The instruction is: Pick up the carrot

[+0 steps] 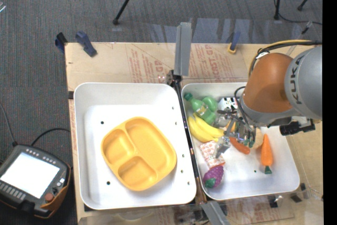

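1. Nearest the camera, taking the carrot (267,152) as our landmark: it lies in the right bin (284,179) toward that bin's right wall, pointing its green stub at the near rim and its orange body away from us. To its left along the near floor we see the purple grapes (213,175), well apart from it.
2. A little farther back and to the carrot's left sits a small red-and-white packet (209,151), and beyond that the yellow bananas (200,129).
3. Just beside the carrot's left we find the gripper (235,139), hanging low over a small reddish-orange piece (239,146). We cannot tell how the jaws stand; the metal parts blur together.
4. Far left of the carrot, in the other bin (84,113), rests the yellow divided plate (138,153).
5. Farthest from us, behind and left of the carrot, lies a green bottle (202,105), with the arm's orange band (266,87) above it to the right.
6. We judge the carrot a light, rigid toy, smooth and tapered, so likely to slip toward its thin end. We would take it across the thick orange middle, jaws square to its length.
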Controlling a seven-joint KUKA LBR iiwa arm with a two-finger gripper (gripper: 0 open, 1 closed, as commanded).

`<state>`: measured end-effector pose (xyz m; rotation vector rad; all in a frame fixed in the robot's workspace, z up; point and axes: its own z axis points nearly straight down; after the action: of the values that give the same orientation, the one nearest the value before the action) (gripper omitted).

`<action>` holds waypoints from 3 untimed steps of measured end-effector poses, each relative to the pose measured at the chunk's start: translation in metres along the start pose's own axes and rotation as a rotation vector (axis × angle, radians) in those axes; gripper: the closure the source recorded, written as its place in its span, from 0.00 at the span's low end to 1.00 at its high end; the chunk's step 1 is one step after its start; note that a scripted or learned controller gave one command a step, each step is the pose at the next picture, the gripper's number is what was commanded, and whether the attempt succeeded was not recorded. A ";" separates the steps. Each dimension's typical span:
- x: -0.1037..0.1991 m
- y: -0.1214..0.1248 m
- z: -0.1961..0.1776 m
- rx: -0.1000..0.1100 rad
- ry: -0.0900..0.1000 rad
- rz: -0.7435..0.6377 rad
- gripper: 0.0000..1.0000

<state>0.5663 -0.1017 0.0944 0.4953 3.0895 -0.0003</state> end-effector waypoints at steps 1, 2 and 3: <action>0.030 -0.043 -0.001 -0.003 -0.002 -0.108 0.00; 0.013 0.010 0.000 -0.001 0.001 0.066 0.00; 0.011 0.012 -0.011 -0.002 -0.006 0.062 1.00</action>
<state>0.5595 -0.0874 0.1052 0.5892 3.0662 0.0014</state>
